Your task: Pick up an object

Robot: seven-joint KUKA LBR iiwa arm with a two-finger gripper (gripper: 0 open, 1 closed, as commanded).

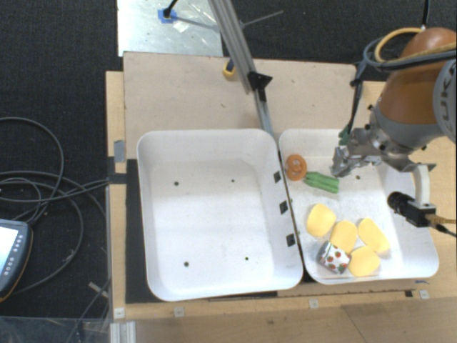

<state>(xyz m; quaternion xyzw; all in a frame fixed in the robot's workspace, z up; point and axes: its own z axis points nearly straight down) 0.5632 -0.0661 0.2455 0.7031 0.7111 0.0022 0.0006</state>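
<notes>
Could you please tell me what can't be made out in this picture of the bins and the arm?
- Gripper, camera view: blurred and small against the white right bin; whether it touches the green object is unclear.
- Arm: cut off by the right edge.
- Patterned object: too small to identify; a yellow piece overlaps it.
- Orange object: too small to name.
- Device at far left: cut by the edge.

Grey arm point(418, 113), orange band, yellow cable

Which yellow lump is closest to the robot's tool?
The top-left yellow lump, the one nearest the green thing. It sits higher in the bin than the other three, so it is closest to the tool.
</notes>
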